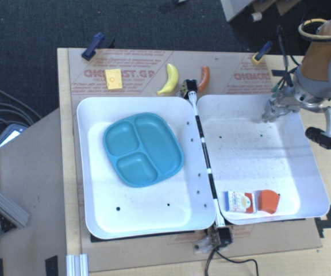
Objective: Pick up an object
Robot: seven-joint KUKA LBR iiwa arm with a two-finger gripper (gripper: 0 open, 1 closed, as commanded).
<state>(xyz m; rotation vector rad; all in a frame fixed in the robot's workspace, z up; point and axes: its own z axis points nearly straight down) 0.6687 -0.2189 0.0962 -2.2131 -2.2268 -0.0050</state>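
end effector (272,112), fingers' state unclear, at right white bin (303,154) far edge | small white-and-orange carton (251,202) lies lengthwise along near edge, well apart

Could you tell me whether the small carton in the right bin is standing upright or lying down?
Lying down: the carton rests flat on its side along the right bin's near edge.

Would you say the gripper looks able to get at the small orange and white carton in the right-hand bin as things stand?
Probably yes. The small orange and white carton lies alone near the right-hand bin's front wall, with nothing between it and the gripper at the far end.
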